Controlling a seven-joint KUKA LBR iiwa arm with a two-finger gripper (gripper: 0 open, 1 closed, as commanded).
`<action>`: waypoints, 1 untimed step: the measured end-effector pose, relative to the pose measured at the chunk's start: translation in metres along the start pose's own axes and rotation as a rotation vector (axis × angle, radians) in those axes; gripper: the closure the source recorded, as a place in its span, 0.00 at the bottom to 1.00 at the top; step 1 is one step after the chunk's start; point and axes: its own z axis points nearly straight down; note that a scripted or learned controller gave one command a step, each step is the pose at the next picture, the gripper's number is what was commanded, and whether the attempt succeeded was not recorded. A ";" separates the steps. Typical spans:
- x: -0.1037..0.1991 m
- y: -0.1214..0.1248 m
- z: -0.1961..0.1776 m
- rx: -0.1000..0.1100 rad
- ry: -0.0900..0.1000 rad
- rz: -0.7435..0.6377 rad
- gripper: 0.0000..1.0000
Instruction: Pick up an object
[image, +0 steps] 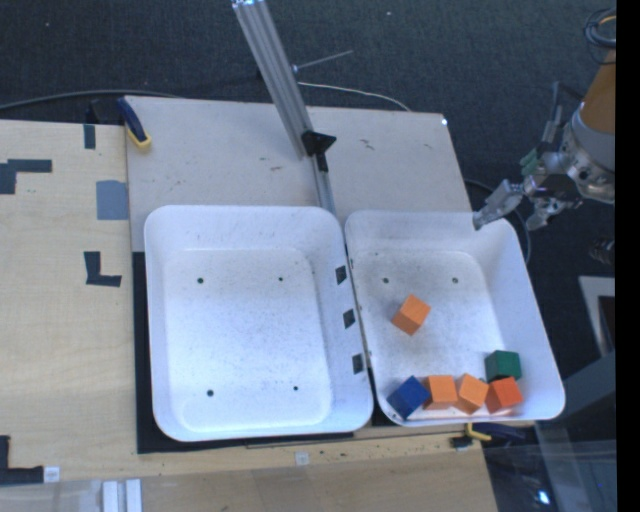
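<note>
Camera view: I see the claw (510, 203) at the upper right corner of the right shallow white plastic bin (528, 290), hanging over its rim, with nothing visible between its fingers; I cannot tell how far apart they stand. In that bin I note one small orange cube (411, 314) alone near the middle, well apart from the claw. Along the near wall sit a blue cube (408, 396), two more orange cubes (442, 390) (471, 392), a red-orange cube (504, 396) and a dark green cube (503, 364).
</note>
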 end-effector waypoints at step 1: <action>0.061 0.010 0.126 0.008 0.004 -0.002 0.00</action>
